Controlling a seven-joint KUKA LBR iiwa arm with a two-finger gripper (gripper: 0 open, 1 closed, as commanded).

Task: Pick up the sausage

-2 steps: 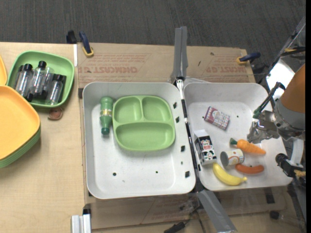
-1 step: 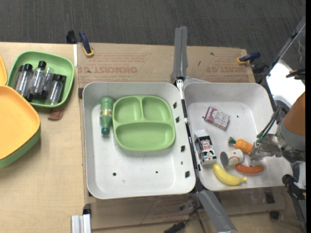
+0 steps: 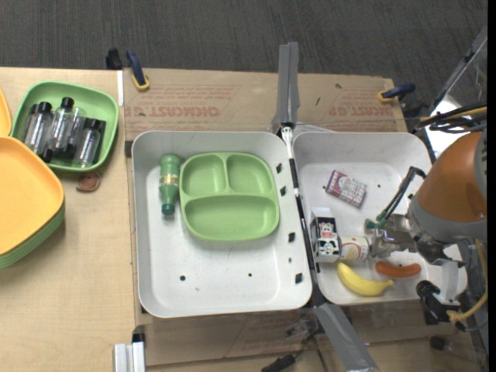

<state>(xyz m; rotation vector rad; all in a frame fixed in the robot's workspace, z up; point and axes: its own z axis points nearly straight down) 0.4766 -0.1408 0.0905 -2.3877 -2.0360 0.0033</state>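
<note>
We log the short orange-red sausage [image 3: 398, 269] at lower right of the frame, flat on the right white bin [image 3: 358, 160] floor, just beside the yellow banana [image 3: 363, 280]. The gripper [image 3: 385, 239] hangs just above-left of it; its grip we cannot tell. The grey arm enters low from the right.

Right bin [image 3: 364, 152]: smooth white plastic, slight sheen. Sausage [image 3: 398, 269] near its lower edge: glossy red-orange plastic look. Banana [image 3: 363, 280] just beside sausage: smooth yellow plastic, soft shine. Milk carton [image 3: 326, 237] left of sausage: printed, smooth faces. Purple packet [image 3: 346, 187] above: printed, glossy wrap. Left bin [image 3: 155, 285]: same white plastic. Divided plate [image 3: 229, 195] in left bin: matt green plastic. Desk [image 3: 70, 285]: pale wood, matt. Cardboard sheet [image 3: 209, 103] behind bins: brown, rough, printed. Arm shell [image 3: 463, 180]: glossy orange.
</note>
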